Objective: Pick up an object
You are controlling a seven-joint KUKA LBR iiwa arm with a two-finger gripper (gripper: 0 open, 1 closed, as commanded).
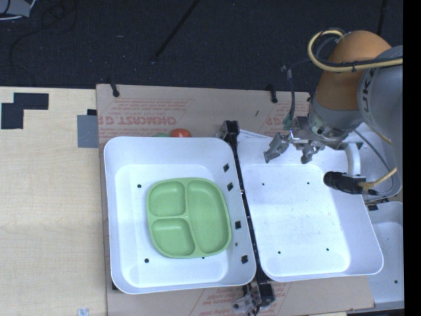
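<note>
A light green divided plate (188, 217) lies flat in the left white bin (125, 176), a little right of its middle. A small red-orange object (180, 133) peeks out just behind that bin's far rim, on the cardboard. My gripper (290, 151) hangs over the far edge of the right white bin (355, 255), well to the right of the plate and apart from it. Its two fingers are spread, and nothing sits between them.
Both bins rest on a cardboard sheet (145, 114) with red print. A black divider (240, 203) with clips runs between the bins. A black cylindrical part (343, 181) with cables juts over the right bin's right side. Wooden bench surface (46, 203) extends left.
</note>
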